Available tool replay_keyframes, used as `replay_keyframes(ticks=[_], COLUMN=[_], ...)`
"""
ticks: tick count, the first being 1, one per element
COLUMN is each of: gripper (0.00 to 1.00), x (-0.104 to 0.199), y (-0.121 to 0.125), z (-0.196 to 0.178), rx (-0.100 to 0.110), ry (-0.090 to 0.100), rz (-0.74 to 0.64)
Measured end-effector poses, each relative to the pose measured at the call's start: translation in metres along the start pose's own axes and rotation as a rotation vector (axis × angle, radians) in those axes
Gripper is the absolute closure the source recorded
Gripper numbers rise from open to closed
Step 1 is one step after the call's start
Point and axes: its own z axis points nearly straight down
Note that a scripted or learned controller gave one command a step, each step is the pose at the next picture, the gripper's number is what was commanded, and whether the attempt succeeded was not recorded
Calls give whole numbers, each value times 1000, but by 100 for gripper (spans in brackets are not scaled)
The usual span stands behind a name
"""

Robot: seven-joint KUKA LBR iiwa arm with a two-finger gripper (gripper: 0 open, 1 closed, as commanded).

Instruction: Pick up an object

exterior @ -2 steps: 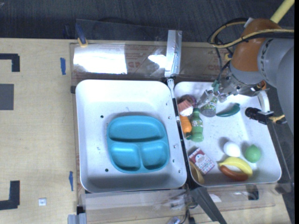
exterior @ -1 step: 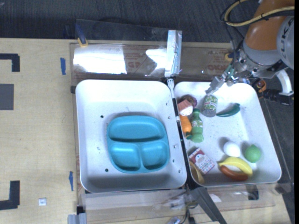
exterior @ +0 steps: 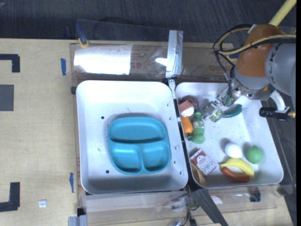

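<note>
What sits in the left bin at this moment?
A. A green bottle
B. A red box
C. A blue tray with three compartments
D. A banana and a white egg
C. The blue tray lies alone in the left bin; the banana, egg and other small items lie in the right bin.

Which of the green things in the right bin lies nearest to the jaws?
The teal pod, just right of the gripper. The green bottle lies lower left of it, and the green ball sits farthest, by the banana.
</note>
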Motion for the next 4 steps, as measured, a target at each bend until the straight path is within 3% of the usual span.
replay_keyframes(ticks=[1,2,3,4], gripper=[0,0,0,0], x=[-24,39,43,32], y=[-53,0,-15,-52], z=[-18,-148,-82,-3], rx=[-16,-23,-12,-18], ry=[-18,-25,-14,-15], rz=[-17,-100,-120,167])
